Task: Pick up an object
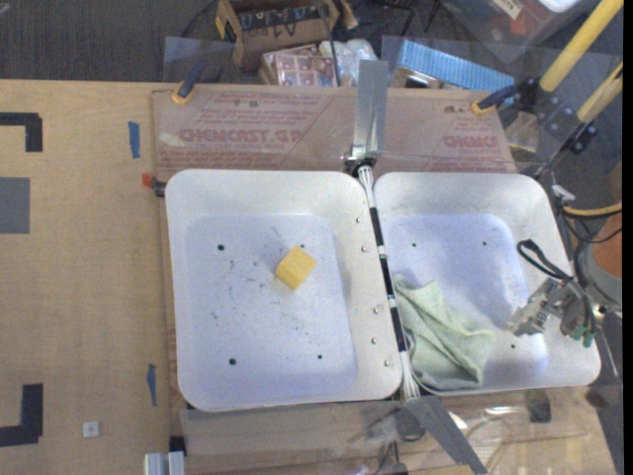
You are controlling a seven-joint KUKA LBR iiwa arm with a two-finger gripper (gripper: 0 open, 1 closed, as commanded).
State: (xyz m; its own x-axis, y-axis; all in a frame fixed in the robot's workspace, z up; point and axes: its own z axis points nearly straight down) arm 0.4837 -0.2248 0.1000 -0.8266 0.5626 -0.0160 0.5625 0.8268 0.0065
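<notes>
A small yellow block [295,267] lies near the middle of the left bin [198,206]. A crumpled pale green cloth [442,334] sits in the near left corner of the right bin [465,201]. My gripper [535,317] reaches in low over the right bin's near right side, to the right of the cloth and apart from it. Nothing shows between its tips.
A black cable loop [535,256] hangs over the right bin's right side, just above the gripper. A metal divider post [368,117] stands behind the seam between the bins. Cardboard sheets and cluttered boxes [287,28] lie beyond the bins.
</notes>
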